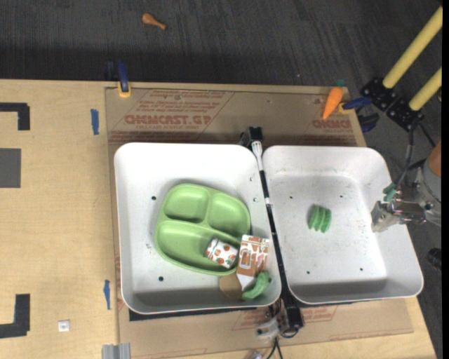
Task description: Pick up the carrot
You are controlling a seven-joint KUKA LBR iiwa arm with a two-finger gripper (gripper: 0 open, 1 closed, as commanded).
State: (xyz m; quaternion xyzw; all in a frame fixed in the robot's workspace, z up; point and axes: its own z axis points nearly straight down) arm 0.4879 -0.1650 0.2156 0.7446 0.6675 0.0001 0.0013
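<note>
- Looking down on the table (56, 231): two shallow white bins sit side by side on a cardboard sheet (175, 112) printed with red lettering.
- Carrot (333, 102): small, orange with a green top, lies on the cardboard just behind the far rim of the right bin (337, 284), near that bin's far right corner. It is outside both bins, tilted, green end pointing away from the bins.
- Gripper (393, 209): at the right wall of the right bin, about mid-height of that wall, well apart from the carrot. Metallic parts are visible but small and blurred; cannot tell whether it is spread or closed. Nothing visible between its parts.
- Right bin contents: one green ridged piece (320, 219), near the middle of the floor, apart from the gripper.
- Left bin (140, 175) contents: a green divided plate (200, 224) near the centre; a small red-and-white printed can (222, 253) rests on the plate's near right edge; a printed carton (252, 255) just beside it; a green piece (257, 285) and a brown piece (229, 285) at the near right corner.
- Second small orange object (152, 21) lies on the dark floor beyond the table, far left of the carrot.
- Two yellow bars (419, 49) with a black clamp sit at the far right.
</note>
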